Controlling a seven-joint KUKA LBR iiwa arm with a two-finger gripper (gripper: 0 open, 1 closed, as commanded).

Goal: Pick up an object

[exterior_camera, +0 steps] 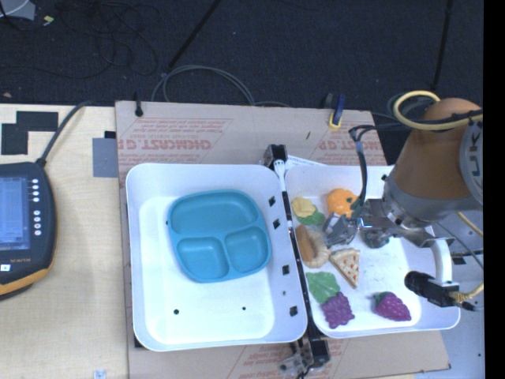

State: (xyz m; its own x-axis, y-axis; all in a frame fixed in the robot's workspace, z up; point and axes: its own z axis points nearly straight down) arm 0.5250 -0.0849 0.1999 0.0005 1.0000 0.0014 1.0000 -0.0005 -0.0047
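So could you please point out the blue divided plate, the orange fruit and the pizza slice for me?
blue divided plate [207, 212]: camera view, on its large upper compartment.
orange fruit [341, 200]: camera view, on its rounded top.
pizza slice [348, 264]: camera view, on the middle of the wedge.

Two bins side by side on counter [71, 306]. Left bin [150, 290] holds divided tray [218, 235]. Right bin [430, 318] holds toy food: orange [341, 201] at back, lemon [304, 208] left of it, bread [310, 245] and pizza slice [347, 265] mid, leaf [322, 285] and two grape bunches [338, 309] [392, 306] in front. Gripper [341, 229] between orange and pizza slice. Pendant [20, 223] far left.
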